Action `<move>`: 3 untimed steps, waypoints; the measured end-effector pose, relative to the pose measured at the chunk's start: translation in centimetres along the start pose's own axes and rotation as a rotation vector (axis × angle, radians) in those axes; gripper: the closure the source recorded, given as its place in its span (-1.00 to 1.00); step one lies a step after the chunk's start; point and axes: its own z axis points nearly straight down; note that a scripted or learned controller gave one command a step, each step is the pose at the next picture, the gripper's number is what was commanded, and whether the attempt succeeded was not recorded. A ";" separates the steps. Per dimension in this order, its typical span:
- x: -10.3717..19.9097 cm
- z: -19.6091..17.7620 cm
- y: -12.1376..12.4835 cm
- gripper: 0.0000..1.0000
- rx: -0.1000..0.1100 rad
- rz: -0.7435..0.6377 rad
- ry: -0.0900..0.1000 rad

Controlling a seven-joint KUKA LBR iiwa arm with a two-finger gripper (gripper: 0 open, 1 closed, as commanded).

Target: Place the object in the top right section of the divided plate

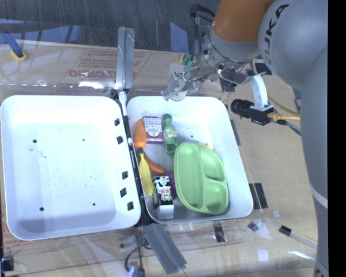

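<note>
The green divided plate [203, 178] lies tilted in the right bin [233, 154], against its near right side. Beside it on the left are a green bottle [169, 134], a red and white carton [152, 129], an orange carrot-like piece [140, 136], a yellow banana [145, 175] and a small black and white carton [164, 190]. My gripper [175, 89] hangs over the far rim of the right bin, up and left of the plate, above the green bottle. Nothing is visibly held in it.
The left bin [57, 166] sits beside the right one, with a grey divider bar [125, 51] running back between them. A black cable fitting [249, 111] hangs off the arm over the right bin's far right corner. Bench surface lies in front.
</note>
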 end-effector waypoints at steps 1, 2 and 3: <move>11.1 10.0 -5.2 1.00 0.005 -0.225 0.003; 17.3 9.2 -9.9 1.00 0.005 -0.459 0.003; 16.3 12.4 -9.2 1.00 0.006 -0.373 0.004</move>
